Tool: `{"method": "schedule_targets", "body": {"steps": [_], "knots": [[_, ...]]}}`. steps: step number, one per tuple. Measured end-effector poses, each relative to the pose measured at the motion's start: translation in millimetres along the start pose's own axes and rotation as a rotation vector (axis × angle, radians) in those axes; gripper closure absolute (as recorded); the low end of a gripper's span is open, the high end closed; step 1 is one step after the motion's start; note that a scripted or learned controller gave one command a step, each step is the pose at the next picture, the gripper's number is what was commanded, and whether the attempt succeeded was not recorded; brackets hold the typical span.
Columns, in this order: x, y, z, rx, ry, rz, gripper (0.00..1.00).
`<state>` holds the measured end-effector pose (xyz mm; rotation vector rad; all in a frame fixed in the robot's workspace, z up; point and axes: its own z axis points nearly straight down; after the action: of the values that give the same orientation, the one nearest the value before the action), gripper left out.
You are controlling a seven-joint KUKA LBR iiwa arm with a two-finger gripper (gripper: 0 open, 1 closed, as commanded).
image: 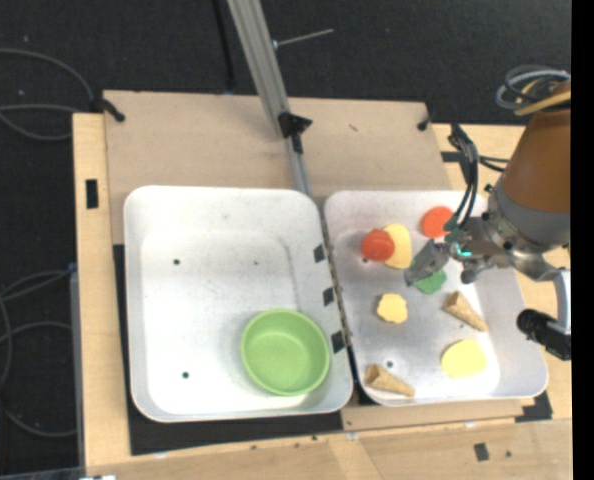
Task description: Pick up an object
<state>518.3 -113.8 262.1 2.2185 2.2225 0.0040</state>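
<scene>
Bowl (285, 351), green, is seen at six o'clock in the left bin (177, 228). Food pieces are scattered across the right bin (357, 213), a green piece (432, 282) at centre. Pincer (439, 264) is poised just above it, presumably for grasping; whether open cannot be told.
</scene>
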Motion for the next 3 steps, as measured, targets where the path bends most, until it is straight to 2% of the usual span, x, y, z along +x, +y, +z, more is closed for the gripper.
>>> {"method": "schedule_targets", "body": {"steps": [1,3], "knots": [[-1,-5,62,0.008,-0.002,0.003,0.00],[-15,-6,162,0.003,-0.004,0.004,0.00]]}}
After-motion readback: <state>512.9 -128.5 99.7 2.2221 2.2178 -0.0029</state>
